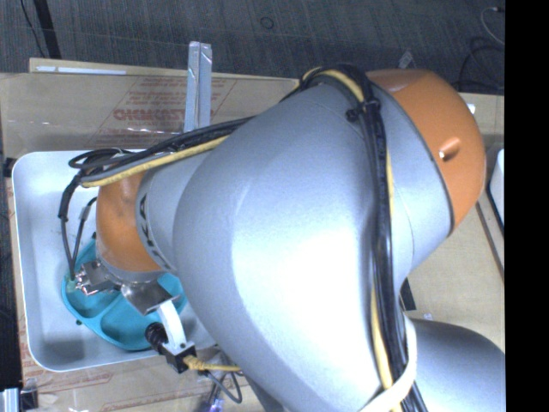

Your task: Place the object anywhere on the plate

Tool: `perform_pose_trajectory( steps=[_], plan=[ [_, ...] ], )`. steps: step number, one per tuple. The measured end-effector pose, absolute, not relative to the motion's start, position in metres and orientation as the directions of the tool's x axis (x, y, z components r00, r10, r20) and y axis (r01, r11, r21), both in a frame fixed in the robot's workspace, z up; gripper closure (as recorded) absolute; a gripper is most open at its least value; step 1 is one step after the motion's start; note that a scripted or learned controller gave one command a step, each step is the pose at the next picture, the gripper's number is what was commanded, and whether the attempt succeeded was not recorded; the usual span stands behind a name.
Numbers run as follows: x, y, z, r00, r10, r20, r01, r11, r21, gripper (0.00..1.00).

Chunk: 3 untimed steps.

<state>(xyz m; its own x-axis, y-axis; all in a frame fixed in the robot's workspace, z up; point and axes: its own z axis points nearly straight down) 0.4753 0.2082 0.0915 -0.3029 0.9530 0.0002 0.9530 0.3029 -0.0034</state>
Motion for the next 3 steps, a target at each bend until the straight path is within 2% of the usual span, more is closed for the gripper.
perform_pose_trajectory(
  steps=[1, 2, 3],
  plan=[
    [0.574, 0.199, 0.168, -0.373, 0.928, 0.0, 0.928, 0.373, -0.002, 1.0],
    [0.523, 0.197, 0.09, -0.16, 0.987, 0.0, 0.987, 0.16, -0.006, 1.0],
    [0.551, 0.143, 0.091, -0.192, 0.981, 0.001, 0.981, 0.192, -0.006, 1.0]
  ],
)
